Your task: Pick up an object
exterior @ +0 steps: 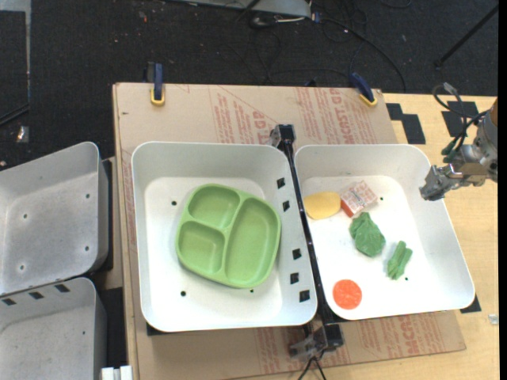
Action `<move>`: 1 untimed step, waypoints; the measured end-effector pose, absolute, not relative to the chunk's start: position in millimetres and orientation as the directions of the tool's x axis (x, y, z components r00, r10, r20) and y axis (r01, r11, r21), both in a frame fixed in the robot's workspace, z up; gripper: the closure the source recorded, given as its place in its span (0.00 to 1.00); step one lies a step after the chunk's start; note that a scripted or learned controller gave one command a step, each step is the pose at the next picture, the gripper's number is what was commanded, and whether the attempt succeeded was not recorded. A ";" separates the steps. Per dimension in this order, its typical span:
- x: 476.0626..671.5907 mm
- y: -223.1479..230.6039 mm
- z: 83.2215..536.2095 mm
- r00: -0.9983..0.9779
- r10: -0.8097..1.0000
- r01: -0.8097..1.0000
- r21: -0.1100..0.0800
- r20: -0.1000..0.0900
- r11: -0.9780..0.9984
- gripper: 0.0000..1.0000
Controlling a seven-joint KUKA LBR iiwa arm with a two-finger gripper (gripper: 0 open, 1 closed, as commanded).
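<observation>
1. In the camera view, the gripper [440,182] is sitting at the right rim of the right bin [444,212], on the end of the arm coming in from the right. Whether it is open or closed cannot be told at this size and angle; nothing is showing in its grasp.
2. The things on offer are all lying in the right bin: a yellow oval piece [322,205] touching a red-and-white packet [357,199] near the bin's upper left, a green leafy lump [367,235] just below them, a small green strip [398,260] to its right, and an orange disc [347,294] near the bottom rim.
3. The left bin [154,212] is holding a green divided tray [228,235], well apart from the gripper.
4. Handling, as a judgement: these are looking like light toy-food pieces, not fragile. The leafy lump is probably soft and bulky, giving the easiest hold across its narrow middle. The orange disc is lying flat and may be slipping out of a pinch. The yellow piece and packet are touching, so a grab there is risking a nudge to both.
</observation>
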State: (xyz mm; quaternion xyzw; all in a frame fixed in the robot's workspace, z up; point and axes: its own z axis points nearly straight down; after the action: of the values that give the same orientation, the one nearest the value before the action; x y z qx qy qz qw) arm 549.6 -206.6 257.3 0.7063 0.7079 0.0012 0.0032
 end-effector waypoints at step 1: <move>550.8 -206.8 295.7 -0.003 1.000 1.000 0.006 -0.003 0.003 1.00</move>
State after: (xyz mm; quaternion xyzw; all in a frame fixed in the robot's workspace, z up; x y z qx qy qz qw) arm 550.8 -206.8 295.7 0.7060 0.7082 0.0010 0.0029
